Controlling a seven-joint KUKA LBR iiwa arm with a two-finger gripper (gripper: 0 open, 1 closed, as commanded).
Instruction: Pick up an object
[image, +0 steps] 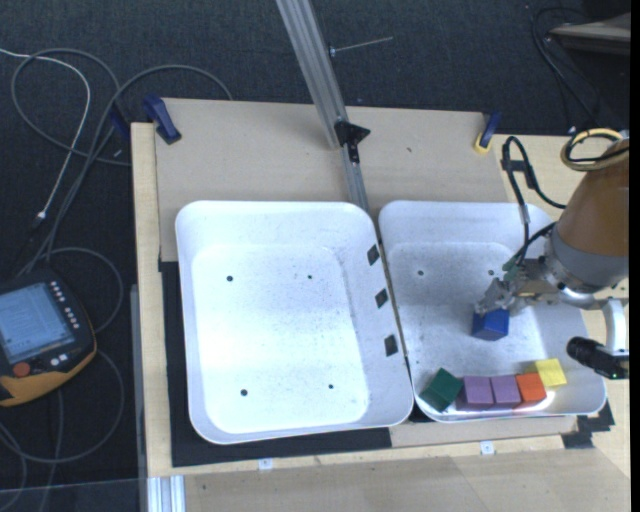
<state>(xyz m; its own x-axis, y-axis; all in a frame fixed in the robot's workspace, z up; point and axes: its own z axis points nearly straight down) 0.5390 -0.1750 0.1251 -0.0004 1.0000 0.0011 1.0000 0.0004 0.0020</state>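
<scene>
Blue cube (490, 324) — mid right bin (440, 300), apart from the front-rim blocks (495, 388)

At the right of the frame you see the arm (592, 215) reaching into the right bin (440, 250), its jaws directly above a blue cube (490, 324). Along that bin's lower edge sit green (441, 387), purple (480, 390), orange (531, 386) and yellow (551, 373) blocks. The left bin (200, 230) fills mid-frame.

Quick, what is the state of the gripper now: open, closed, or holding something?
Gripper: directly above the blue block in the right bin; open or closed cannot be told.
</scene>
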